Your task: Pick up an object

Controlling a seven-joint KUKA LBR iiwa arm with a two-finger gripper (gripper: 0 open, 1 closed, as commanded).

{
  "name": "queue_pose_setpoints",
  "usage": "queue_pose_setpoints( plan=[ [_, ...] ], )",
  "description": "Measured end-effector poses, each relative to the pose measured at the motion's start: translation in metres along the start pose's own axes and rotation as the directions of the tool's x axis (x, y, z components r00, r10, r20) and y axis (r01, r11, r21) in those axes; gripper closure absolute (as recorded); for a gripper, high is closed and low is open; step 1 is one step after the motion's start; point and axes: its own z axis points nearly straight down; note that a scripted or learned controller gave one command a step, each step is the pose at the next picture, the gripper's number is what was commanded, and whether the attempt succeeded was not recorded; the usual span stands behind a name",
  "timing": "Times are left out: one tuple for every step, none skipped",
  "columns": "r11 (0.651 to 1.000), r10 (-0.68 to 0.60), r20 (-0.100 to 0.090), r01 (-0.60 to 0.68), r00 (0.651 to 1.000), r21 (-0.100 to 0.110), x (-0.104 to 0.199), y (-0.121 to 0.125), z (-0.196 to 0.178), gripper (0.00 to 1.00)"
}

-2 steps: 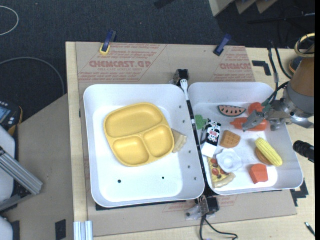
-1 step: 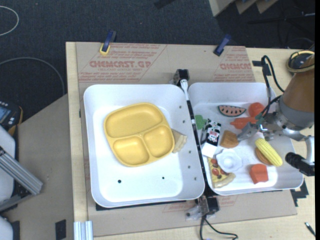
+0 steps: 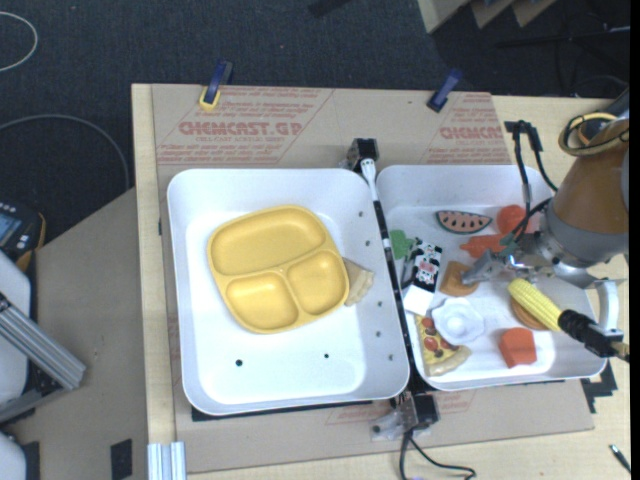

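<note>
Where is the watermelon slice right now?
The watermelon slice lies in the right bin, near its far wall, left of an orange piece and above the claw.

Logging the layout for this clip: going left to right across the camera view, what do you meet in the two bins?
Yellow divided plate in the left bin → green piece → black-and-white cow toy → watermelon slice → corn cob in the right bin → the arm's grey wrist.
</note>
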Motion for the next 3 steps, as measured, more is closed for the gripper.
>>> queue_pose_setpoints(
  plan=[
    [1.000,-0.002,0.001,0.002,1.000,-0.008,0.001,0.003,-0.014,1.00],
    [1.000,-0.001,0.007,0.001,1.000,-0.005,-0.002,0.004,-0.078,1.00],
    [1.000,-0.002,0.007,0.002,1.000,-0.005,-0.002,0.006,-0.132,1.00]
  ],
)
